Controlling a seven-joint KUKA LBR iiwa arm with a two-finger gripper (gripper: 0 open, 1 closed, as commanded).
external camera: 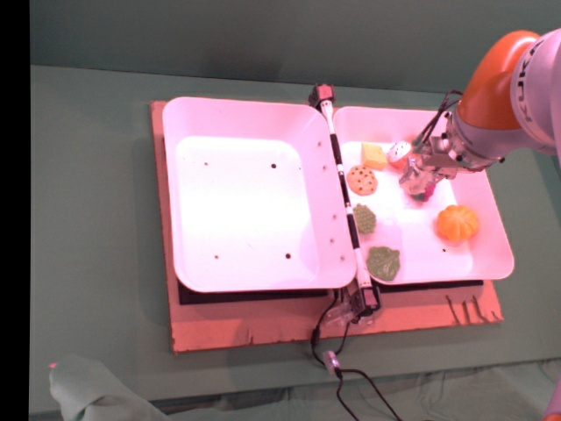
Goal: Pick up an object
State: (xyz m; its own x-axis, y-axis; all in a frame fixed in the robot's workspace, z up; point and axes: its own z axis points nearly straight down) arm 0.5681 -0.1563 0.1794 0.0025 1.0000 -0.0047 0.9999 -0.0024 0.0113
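Over the right bin [491, 235], the gripper [419, 182] hangs beside a red cup [400, 153]; its state is unclear, no writing legible.

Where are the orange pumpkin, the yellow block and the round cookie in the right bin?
Orange pumpkin [458, 223], camera view, middle of its ribbed top.
Yellow block [374, 155], camera view, centre of its upper face.
Round cookie [361, 180], camera view, middle of its speckled face.

We see two bins [254, 117] of glossy, smooth white plastic left of the gripper [419, 182], a rough-edged brown cardboard sheet [263, 323] beneath them, and matt green cloth [88, 235] covering the bench.
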